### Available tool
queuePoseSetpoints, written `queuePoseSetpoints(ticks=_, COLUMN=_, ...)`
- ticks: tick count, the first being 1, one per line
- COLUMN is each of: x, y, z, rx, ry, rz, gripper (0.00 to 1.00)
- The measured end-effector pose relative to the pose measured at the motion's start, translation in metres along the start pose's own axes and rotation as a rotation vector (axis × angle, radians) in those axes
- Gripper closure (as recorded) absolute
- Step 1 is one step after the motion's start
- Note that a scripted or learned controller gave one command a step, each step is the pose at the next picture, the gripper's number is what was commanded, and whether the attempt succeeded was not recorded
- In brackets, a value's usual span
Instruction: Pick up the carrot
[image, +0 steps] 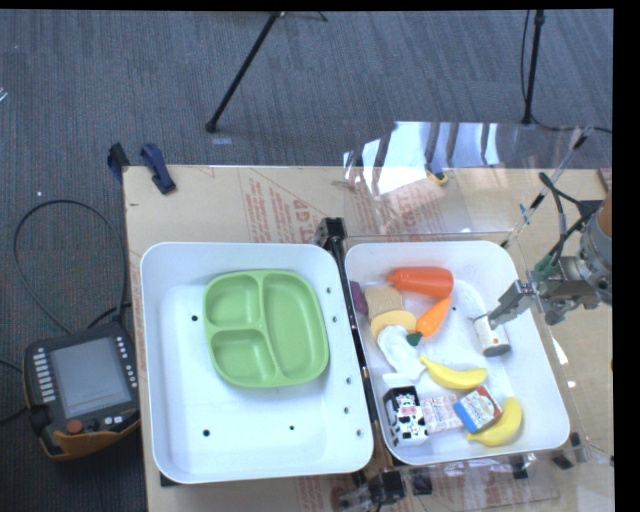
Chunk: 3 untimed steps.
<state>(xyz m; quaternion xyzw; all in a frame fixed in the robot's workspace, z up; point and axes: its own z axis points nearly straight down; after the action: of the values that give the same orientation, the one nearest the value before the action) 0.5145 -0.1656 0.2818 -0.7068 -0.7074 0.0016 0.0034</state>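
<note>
The carrot (434, 316) is small and orange with a green stub at its lower left end. It lies tilted in the middle of the right bin (530, 400), just below a larger orange-red vegetable (420, 280). My gripper (508, 308) hangs over the bin's right side, reaching in from the right edge. It is about a hand's width right of the carrot and apart from it. A short white cylinder (492, 341) lies just beneath the gripper's tip.
Around the carrot lie a yellow piece (392, 322), a white bottle (398, 351), two bananas (455, 376) (502, 426), a cow-patterned carton (405, 415) and a small red and blue box (477, 408). The left bin (170, 400) holds a green divided plate (267, 327).
</note>
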Motion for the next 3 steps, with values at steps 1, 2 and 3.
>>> queuePoseSetpoints(ticks=1, x=-0.007, y=0.070, z=0.052, rx=0.001, ry=0.002, rz=0.177, gripper=0.00)
queuePoseSetpoints(ticks=2, x=0.018, y=0.119, z=0.190, rx=0.017, ry=0.002, rz=0.411, gripper=0.00)
queuePoseSetpoints(ticks=3, x=0.018, y=0.123, z=0.173, rx=0.008, ry=0.003, rz=0.405, gripper=1.00)
